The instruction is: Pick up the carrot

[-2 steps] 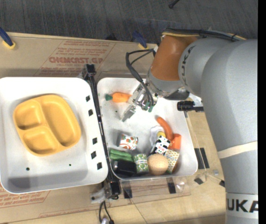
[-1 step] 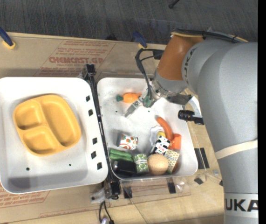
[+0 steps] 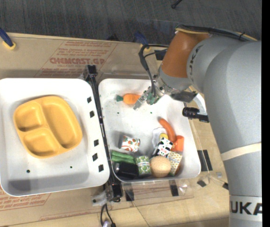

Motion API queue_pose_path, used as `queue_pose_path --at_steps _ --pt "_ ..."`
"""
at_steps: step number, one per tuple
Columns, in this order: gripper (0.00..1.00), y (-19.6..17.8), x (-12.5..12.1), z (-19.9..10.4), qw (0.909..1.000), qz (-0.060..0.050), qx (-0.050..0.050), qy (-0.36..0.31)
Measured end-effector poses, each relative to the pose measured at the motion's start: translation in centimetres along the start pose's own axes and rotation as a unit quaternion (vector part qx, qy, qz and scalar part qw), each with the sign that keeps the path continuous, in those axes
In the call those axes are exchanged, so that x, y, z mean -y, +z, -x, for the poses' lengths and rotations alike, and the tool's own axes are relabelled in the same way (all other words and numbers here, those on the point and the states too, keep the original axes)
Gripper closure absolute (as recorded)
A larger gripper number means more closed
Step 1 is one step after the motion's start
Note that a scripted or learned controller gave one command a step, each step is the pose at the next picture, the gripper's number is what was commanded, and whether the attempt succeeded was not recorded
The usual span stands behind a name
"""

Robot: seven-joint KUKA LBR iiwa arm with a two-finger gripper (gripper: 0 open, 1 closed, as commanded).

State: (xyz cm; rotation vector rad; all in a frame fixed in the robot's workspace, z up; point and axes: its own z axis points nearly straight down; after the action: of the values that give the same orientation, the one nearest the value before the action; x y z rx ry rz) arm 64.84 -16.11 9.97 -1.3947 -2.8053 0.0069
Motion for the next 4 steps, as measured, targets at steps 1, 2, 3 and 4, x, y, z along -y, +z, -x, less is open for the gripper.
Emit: queue_pose_path --at_steps 1,2,3,4 --pt "0.0 0.5 0.4 -0.5 0.9999 -0.009 -0.011 0.0" --pt "0.0 1.4 1.2 1.5 0.9958 -0.008 -0.013 0.091" --pt "0.0 0.7 2.2 4.4 0.9457 0.003 0.001 0.325" --pt "1.0 -0.3 2.1 4.2 0.9473 0.0 0.0 0.32"
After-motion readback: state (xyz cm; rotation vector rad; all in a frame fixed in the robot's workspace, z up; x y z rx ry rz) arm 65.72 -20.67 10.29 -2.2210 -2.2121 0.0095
